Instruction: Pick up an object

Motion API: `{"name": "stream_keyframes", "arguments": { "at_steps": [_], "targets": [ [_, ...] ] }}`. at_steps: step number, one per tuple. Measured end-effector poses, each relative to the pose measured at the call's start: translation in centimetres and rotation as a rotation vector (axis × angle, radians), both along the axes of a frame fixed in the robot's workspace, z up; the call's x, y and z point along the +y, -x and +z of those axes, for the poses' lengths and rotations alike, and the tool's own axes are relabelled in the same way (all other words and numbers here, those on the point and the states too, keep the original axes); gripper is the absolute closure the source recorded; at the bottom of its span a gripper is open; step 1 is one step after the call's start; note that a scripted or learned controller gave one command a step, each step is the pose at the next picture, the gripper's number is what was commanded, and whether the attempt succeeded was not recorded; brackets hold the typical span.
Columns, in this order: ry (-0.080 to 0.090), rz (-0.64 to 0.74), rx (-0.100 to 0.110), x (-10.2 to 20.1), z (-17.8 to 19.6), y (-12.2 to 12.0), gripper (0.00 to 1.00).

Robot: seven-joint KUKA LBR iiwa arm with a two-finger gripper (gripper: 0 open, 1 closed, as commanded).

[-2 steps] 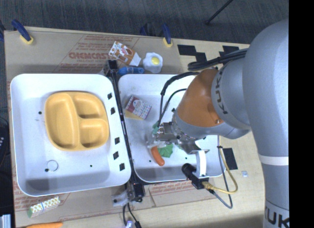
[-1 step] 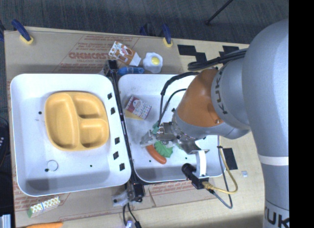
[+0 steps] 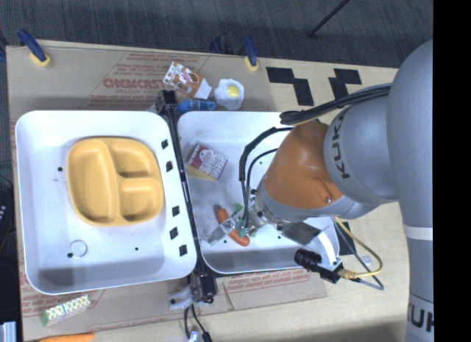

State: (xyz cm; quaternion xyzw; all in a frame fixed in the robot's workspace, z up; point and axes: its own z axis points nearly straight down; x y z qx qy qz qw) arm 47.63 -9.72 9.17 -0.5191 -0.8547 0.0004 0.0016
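My gripper [image 3: 234, 228] is low in the right bin [image 3: 221, 263], near its front left part. Its fingertips sit right at an orange carrot-like toy [image 3: 229, 224] with a green end lying on the bin floor. The wrist hides most of the fingers, and I cannot make out whether the toy is between them. A small pink and white packet [image 3: 207, 162] lies farther back in the same bin, well apart from the gripper.
The left bin [image 3: 33, 186] holds a yellow divided tray [image 3: 115, 179]. Behind the bins lie a printed snack packet [image 3: 180, 77], a blue item [image 3: 196, 104] and a white and yellow egg-like toy [image 3: 229, 93]. A wrapped candy [image 3: 66, 309] lies at the bench's front left.
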Motion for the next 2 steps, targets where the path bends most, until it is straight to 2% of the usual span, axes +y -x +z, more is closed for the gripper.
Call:
{"name": "stream_keyframes", "arguments": {
  "at_steps": [1,2],
  "targets": [
    [0.0,0.0,0.0,0.0,0.0,0.0,0.0],
    [0.001,-0.319,-0.001,-0.28,-0.01,-0.1,0.0]
  ]
}}
